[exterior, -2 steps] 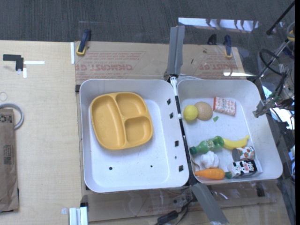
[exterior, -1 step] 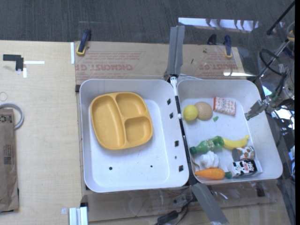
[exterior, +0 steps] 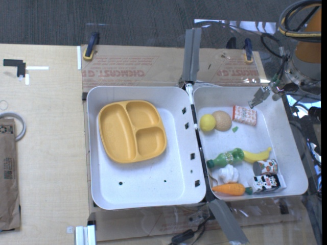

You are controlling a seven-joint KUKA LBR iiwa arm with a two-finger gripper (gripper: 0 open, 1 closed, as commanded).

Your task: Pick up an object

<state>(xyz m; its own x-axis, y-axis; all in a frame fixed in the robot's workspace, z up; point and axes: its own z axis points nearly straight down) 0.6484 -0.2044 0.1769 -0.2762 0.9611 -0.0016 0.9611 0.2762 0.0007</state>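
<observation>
Gripper above right bin's far right corner, finger state impossible to tell.
Red-and-white carton just beside fingertips near far edge; lemon touching brown ball; green bottle, banana, carrot toward near edge. Yellow divided plate in left bin.

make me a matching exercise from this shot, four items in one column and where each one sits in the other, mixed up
Things:
1. yellow divided plate
2. carrot
3. red and white box
4. banana

Places:
A. right bin, near front edge
B. left bin
C. right bin, toward the back, right of the brown ball
D. right bin, just right of the green bottle

Pairs: 1-B, 2-A, 3-C, 4-D
</observation>
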